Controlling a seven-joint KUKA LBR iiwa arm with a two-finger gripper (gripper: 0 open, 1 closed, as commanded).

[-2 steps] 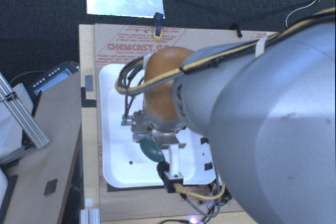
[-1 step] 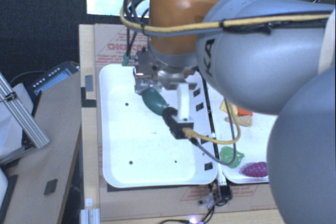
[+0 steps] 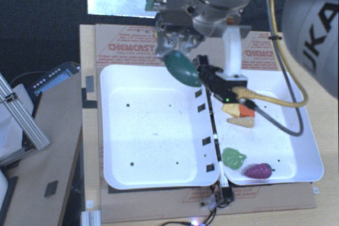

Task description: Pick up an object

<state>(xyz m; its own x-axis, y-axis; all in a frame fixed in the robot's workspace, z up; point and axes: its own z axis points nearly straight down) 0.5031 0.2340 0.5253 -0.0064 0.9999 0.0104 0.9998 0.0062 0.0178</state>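
The end effector (image 3: 175, 51) appears clamped on a dark green object (image 3: 182, 68) hanging above the left bin (image 3: 114, 129). Judging by how far it hangs below the fingers, the hold looks shallow, so the object could slip out and drop back into a bin.

Two shallow white bins sit side by side on a printed cardboard sheet (image 3: 127, 45): the left bin (image 3: 114, 166), the right bin (image 3: 312, 164).
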